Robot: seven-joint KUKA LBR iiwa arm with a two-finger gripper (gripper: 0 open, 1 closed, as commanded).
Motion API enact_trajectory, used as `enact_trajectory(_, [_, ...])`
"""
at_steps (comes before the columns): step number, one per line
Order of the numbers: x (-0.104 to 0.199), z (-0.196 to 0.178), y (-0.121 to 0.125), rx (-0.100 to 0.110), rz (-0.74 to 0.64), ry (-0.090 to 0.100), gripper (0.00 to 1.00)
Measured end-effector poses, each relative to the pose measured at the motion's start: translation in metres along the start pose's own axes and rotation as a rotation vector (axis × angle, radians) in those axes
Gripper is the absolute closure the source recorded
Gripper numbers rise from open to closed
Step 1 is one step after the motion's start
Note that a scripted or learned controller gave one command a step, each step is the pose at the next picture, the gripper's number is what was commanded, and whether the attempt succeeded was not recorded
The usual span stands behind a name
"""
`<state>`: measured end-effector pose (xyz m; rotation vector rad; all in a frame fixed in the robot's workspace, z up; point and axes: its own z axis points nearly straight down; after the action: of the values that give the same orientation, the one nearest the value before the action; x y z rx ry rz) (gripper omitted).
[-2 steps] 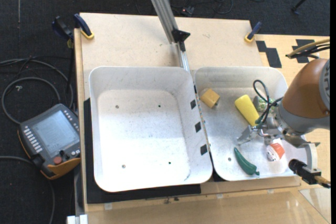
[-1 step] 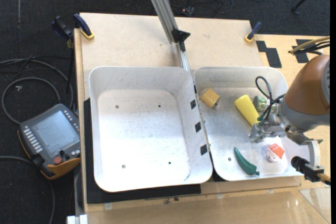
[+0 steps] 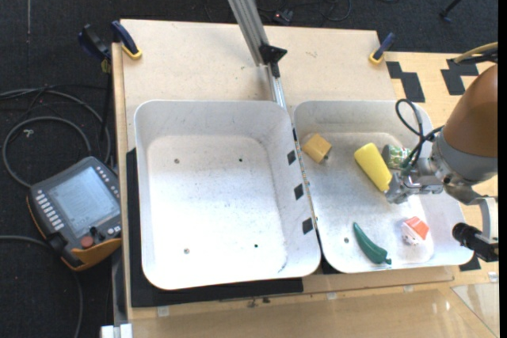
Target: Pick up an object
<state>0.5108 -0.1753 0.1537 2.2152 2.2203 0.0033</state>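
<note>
Camera view: our gripper (image 3: 398,187) sits beside the yellow block (image 3: 372,165) in the right bin (image 3: 348,113).
We cannot tell its grip state; a green piece (image 3: 370,243) lies nearby.

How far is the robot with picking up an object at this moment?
Done: the gripper has reached the right bin, beside the yellow block. In hand: nothing visibly lifted. Left: grasping and raising one; the tan cube, green piece and red-and-white die lie loose.
</note>
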Motion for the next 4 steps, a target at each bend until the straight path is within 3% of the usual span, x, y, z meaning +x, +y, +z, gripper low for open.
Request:
enact_trajectory(2, [-0.016, -0.106, -0.005, -0.001, 0.000, -0.001, 1.00])
enact_trajectory(3, [-0.016, -0.114, -0.004, 0.003, 0.000, 0.001, 1.00])
enact_trajectory(4, [0.041, -0.116, 0.001, 0.004, -0.007, 0.004, 1.00])
